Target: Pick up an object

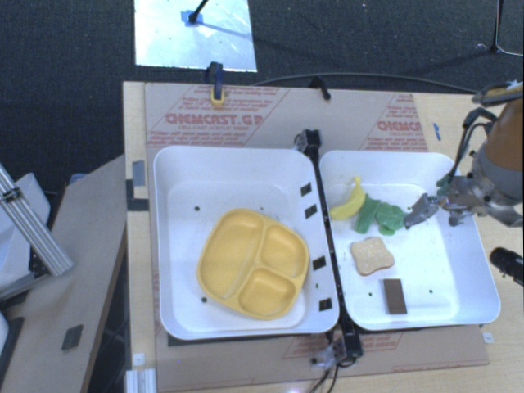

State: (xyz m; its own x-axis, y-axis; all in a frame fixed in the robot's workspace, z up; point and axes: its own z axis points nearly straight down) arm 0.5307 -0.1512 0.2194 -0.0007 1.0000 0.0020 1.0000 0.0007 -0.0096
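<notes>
The gripper [419,211] hangs low in the right bin [475,301], just right of the green toy [378,215]. Its jaws look slightly apart and hold nothing, though blur makes that uncertain. Best to center over the toy, descend straight, avoid nudging the banana [349,203], then close.

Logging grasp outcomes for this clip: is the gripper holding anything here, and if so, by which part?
Nothing is held. The gripper sits in the right bin, just right of the green item, with nothing between its fingers.
</notes>
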